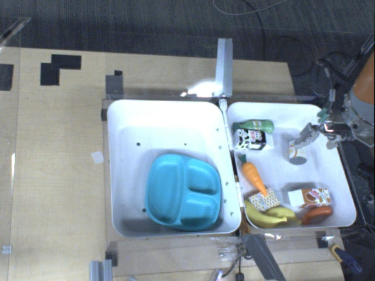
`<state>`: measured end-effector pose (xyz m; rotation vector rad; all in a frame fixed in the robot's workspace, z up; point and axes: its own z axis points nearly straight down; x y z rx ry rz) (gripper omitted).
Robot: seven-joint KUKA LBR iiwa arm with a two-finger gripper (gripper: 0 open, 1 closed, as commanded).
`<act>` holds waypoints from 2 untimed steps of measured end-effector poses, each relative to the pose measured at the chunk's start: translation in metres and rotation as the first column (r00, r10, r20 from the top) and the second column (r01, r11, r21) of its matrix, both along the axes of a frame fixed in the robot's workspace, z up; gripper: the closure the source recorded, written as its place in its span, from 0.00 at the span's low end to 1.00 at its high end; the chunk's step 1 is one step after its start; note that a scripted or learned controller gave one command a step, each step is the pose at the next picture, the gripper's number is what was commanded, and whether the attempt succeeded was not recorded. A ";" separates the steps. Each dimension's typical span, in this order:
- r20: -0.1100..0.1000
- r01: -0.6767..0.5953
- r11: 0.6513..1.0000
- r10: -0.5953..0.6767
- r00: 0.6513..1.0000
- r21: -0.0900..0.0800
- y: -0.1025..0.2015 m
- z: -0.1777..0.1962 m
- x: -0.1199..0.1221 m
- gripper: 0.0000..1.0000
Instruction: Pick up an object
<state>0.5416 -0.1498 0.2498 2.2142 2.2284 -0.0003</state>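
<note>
My gripper [316, 140] hangs over the upper right part of the right bin [345, 183], its fingers spread apart with nothing between them. Left of it a green bottle [254, 125] lies near the bin's back wall, with a black-and-white carton [250, 139] just in front of it. An orange carrot [254, 177] lies along the bin's left side. At the front sit a yellow banana [266, 215], a small patterned box [267, 200], a white-and-brown box [310, 196] and a red sausage-like item [317, 213].
The left bin [126, 133] holds a blue divided plate [184, 192] in its front half. A metal post [224, 63] rises behind the wall that the two bins share. The arm's orange band [364, 81] is at the right edge.
</note>
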 end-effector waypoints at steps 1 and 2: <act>0.001 -0.055 0.998 0.055 0.998 0.000 -0.007 -0.111 0.037 0.00; 0.008 -0.217 0.976 0.217 0.976 -0.002 -0.042 -0.162 0.055 0.00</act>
